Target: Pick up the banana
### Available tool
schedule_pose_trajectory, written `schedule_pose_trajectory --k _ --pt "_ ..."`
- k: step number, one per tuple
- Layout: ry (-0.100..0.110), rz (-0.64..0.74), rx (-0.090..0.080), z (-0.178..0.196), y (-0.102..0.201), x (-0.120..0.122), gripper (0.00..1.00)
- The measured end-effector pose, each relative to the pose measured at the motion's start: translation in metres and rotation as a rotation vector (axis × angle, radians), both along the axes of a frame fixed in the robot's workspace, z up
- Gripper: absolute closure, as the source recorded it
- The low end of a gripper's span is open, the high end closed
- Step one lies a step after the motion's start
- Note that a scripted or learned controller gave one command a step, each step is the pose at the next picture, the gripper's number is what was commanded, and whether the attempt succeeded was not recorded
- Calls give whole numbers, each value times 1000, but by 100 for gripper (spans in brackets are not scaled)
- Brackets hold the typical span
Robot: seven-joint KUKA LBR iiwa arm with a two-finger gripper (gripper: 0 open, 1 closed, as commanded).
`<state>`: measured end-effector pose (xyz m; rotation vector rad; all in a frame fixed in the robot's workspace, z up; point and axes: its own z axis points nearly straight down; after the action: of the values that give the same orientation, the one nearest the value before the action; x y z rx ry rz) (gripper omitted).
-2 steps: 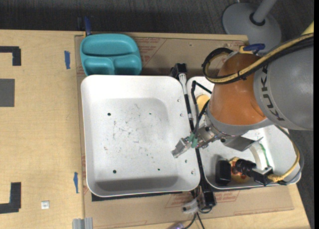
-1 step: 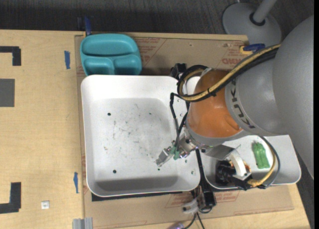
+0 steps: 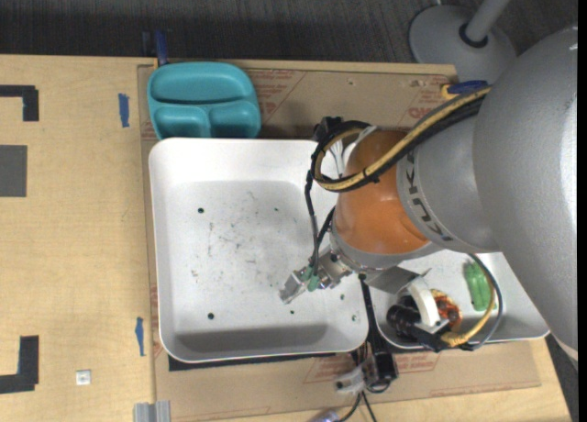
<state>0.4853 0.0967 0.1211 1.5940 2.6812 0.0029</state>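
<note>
Camera view: the hand hangs low over the left bin, toward that bin's 4 o'clock corner, and whether it is apart or together I cannot tell. Nothing yellow lies on that bin's bare floor. The arm covers most of the right bin, where a green thing peeks out at 3 o'clock of the hand. I cannot tell where the banana lies. My judgement: the grasp is not yet done.
</note>
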Motion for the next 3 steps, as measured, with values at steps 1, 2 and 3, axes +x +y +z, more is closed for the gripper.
schedule_pose_trajectory --k 1,2,3 --pt "2 52 -8 -2 2 0 0" --pt "2 80 -9 -2 2 0 0" --pt "-4 40 -7 -3 5 2 0"
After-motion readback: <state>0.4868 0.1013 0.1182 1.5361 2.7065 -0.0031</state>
